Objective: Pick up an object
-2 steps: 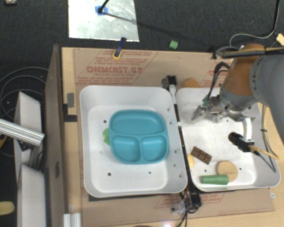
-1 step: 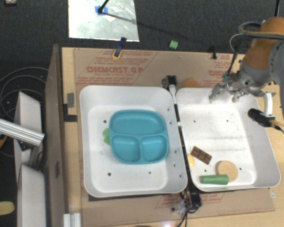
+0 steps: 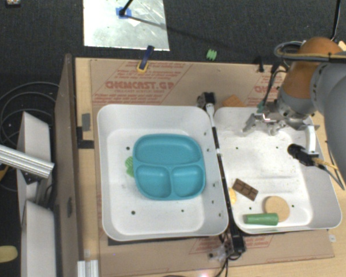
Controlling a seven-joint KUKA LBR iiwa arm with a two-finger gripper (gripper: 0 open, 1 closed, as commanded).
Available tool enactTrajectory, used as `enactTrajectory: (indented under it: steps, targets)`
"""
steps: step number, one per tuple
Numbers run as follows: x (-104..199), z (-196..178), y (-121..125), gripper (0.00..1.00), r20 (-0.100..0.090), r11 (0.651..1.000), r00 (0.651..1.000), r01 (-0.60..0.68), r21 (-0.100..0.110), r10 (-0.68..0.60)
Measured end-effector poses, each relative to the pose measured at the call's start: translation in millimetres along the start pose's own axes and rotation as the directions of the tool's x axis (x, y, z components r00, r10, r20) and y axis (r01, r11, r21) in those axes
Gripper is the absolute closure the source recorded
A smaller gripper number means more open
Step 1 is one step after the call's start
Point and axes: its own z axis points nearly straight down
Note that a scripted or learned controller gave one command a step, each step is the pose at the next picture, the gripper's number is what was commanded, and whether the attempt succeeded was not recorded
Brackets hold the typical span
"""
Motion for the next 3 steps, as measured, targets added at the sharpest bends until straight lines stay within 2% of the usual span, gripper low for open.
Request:
enactTrajectory:
  steps: [1, 2, 3]
  targets:
    - [-58.0, -49.1, -1.8, 0.0, 0.004, 1.0, 1.0, -0.007, -0.008, 0.007]
    - [-22.0, -0.1, -57.3, 0.0, -0.003, 1.0, 1.0, -0.004, 0.006, 0.004]
    - [-58.7, -48.4, -14.1, 0.0, 0.005, 1.0, 1.0, -0.002, -0.011, 0.002]
